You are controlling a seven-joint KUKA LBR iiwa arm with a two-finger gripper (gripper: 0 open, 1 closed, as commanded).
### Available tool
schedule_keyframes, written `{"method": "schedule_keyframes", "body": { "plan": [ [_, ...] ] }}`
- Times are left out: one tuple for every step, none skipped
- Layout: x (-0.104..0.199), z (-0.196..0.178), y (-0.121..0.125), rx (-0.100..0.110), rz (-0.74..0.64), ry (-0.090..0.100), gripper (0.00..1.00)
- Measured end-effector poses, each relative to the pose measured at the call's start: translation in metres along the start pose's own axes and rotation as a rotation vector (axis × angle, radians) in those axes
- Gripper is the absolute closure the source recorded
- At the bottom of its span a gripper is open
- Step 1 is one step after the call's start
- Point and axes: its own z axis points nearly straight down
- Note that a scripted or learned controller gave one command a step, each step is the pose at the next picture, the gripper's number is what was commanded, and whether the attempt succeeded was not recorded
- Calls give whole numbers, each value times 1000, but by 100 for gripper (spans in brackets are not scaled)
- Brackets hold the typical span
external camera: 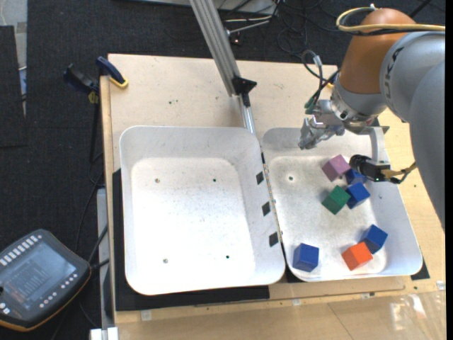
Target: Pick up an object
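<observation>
The right bin holds several small cubes. A purple cube lies near its back, with a green cube and a blue cube just in front of it. Toward the front lie a blue cube, an orange cube and another blue cube. My gripper hangs over the back edge of the right bin, left of and behind the purple cube, with nothing seen between its fingers.
The left bin stands beside the right one. A slanted metal pole runs from the top down to the gap between the bins. A clamp sits at the bench's back left corner. A pendant lies at lower left.
</observation>
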Motion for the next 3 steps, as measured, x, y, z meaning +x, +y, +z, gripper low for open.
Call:
{"method": "schedule_keyframes", "body": {
  "plan": [
    [-4,-63,8,-1,-1,0,100],
    [-4,-88,9,3,-1,0,100],
    [45,-92,4,8,-6,3,100]
  ]
}}
